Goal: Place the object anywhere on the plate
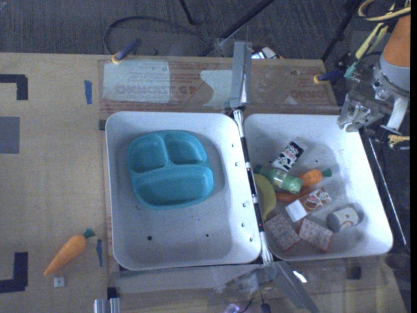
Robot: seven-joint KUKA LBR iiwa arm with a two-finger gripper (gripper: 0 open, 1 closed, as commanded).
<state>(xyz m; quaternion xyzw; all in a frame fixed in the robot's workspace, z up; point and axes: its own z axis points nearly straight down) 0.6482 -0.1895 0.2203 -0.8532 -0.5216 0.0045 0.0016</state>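
Plate [171, 168] in left bin, arm [391, 77] raised right

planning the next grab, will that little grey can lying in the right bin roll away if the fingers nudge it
Probably yes. The grey can lies on its side on the right bin floor, so a sideways nudge would likely roll it. It has bare floor on its right, toward the wall. It looks like a small toy, so probably light and stiff.
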